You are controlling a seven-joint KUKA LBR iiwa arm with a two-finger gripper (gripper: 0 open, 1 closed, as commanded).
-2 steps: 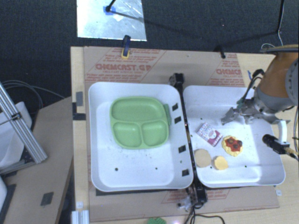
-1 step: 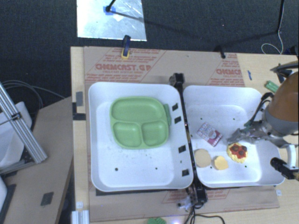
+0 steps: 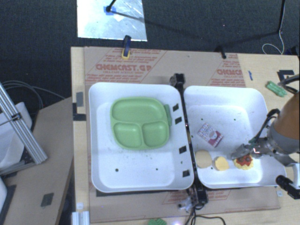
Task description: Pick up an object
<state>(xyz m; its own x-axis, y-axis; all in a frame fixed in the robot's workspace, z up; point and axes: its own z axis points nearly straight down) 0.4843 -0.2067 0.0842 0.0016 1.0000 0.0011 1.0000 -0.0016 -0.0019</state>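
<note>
Red-and-yellow toy just under the hand, at 5 o'clock in the right bin

The small red-and-yellow object (image 3: pixel 244 161) lies near the right bin's (image 3: pixel 225 97) lower right corner, touching or just beneath the tips of the hand (image 3: pixel 245 151), which sits at its 12 o'clock; I cannot tell whether the hand is released or clenched, nor whether the toy is between its tips. At the toy's 9 o'clock lie a yellow round piece (image 3: pixel 221 163) and a pale round piece (image 3: pixel 203 159); a red-and-white packet (image 3: pixel 209 135) lies at 10 o'clock. I judge the toy nearest, calling for a short straight drop
</note>
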